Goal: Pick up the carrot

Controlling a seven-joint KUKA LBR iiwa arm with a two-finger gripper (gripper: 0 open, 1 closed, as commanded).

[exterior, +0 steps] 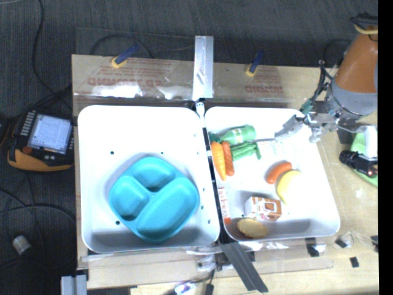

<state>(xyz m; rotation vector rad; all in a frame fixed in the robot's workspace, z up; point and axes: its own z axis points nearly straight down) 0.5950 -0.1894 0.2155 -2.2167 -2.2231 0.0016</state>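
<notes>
Camera view: the carrot (218,159) is seen in the right bin (319,165), hard against its left wall, by the divider. Its long axis runs roughly up-down in frame, parallel to that wall. A red-orange piece (228,158) lies touching it on the right, a green bottle (236,134) just above.

The jaws (293,126) are seen over the bin's upper right, near the far rim, with nothing pinched between them. Whether spread or pressed together cannot be told.

From the jaws, the carrot lies left and slightly lower in frame. A close-to-wall grasp is judged likely awkward.
</notes>
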